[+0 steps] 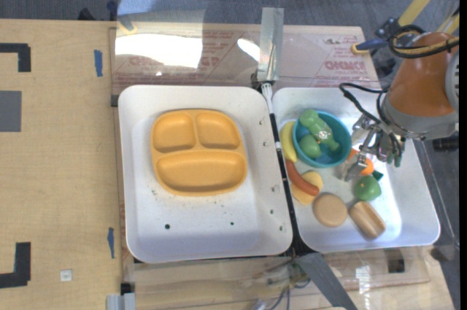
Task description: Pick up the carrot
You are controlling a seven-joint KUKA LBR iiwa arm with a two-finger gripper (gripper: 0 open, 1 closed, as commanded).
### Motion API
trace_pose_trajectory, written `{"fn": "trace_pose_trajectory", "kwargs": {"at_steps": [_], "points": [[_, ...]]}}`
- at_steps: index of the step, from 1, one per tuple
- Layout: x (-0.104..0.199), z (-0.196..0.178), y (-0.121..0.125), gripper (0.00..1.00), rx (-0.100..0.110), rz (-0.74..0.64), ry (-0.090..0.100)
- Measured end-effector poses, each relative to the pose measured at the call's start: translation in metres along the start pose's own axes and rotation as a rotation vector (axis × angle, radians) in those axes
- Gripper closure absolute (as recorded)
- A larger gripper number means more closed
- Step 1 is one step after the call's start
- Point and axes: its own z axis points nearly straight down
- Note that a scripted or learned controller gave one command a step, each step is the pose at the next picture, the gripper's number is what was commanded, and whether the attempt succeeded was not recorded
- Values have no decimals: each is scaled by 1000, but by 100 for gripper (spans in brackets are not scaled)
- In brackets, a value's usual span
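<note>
Gripper (363,159): right bin (419,225), mid-right of frame; you can't tell open or closed from here.
Carrot (371,166): orange bit touching the fingertips, above the green vegetable (368,187).

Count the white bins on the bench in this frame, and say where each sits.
2. The left bin holds an orange divided plate. The right bin sits beside it, holding a blue bowl and toy food, with the gripper above it.
</note>
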Motion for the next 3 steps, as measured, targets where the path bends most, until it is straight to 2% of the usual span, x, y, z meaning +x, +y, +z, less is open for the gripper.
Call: {"fn": "trace_pose_trajectory", "kwargs": {"at_steps": [1, 2, 3], "points": [[11, 2, -33, 0, -13, 411, 16], [7, -10, -32, 100, -15, 408, 6], [24, -51, 27, 100, -11, 314, 24]]}}
